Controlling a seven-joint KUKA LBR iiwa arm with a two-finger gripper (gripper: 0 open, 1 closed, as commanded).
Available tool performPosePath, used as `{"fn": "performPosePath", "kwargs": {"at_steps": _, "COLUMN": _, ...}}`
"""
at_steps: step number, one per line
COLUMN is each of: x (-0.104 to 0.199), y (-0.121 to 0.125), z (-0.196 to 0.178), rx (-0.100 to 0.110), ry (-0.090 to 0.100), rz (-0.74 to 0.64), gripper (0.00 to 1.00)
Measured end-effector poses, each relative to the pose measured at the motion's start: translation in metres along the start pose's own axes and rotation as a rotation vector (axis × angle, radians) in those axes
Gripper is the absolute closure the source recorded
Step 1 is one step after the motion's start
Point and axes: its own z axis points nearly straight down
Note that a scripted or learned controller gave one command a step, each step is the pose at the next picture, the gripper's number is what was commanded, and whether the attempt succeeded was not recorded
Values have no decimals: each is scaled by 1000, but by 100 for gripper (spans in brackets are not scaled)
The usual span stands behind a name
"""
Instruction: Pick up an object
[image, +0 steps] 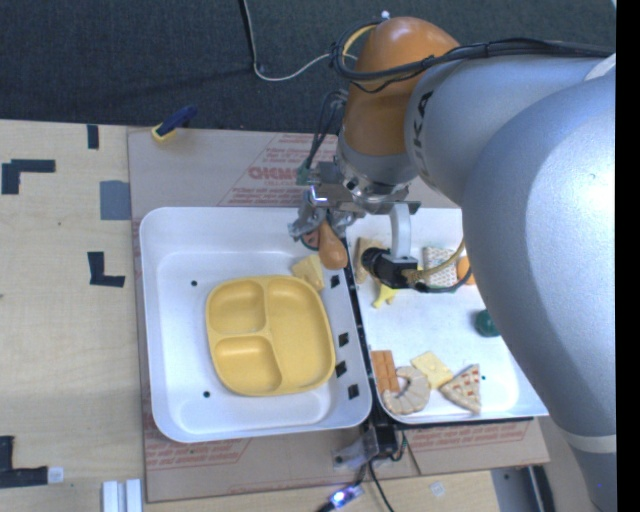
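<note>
The yellow plate (270, 335), with three compartments, lies in the left bin (160, 300) and serves as the reference point here. Just beyond the plate's far right corner, over the wall where the two bins meet, hangs the tool (322, 222) — whether it is apart or together cannot be told from this angle. Directly under it is a brown sausage-shaped piece (333, 246), tilted; whether it is gripped or only lies below the tool is unclear. A pale yellow wedge (309, 270) sits against the plate's far right rim, just beside the brown piece. To the plate's right, in the right bin (440, 320), lie an orange strip (383, 370), a ring-shaped roll (407, 390), a yellow cheese square (432, 367) and a pizza slice (463, 388), close together; a small teal thing (486, 322) sits farther right. Beyond the plate, the cardboard sheet (220, 170) under the bins bears red print — upside down and too blurred to read. Dark lettering on the grey arm is only partly visible and unreadable.
</note>
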Motion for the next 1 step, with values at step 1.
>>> {"fn": "performPosePath", "kwargs": {"at_steps": 1, "x": 12, "y": 14, "z": 1, "rx": 1, "ry": -3, "rz": 4, "gripper": 100}}
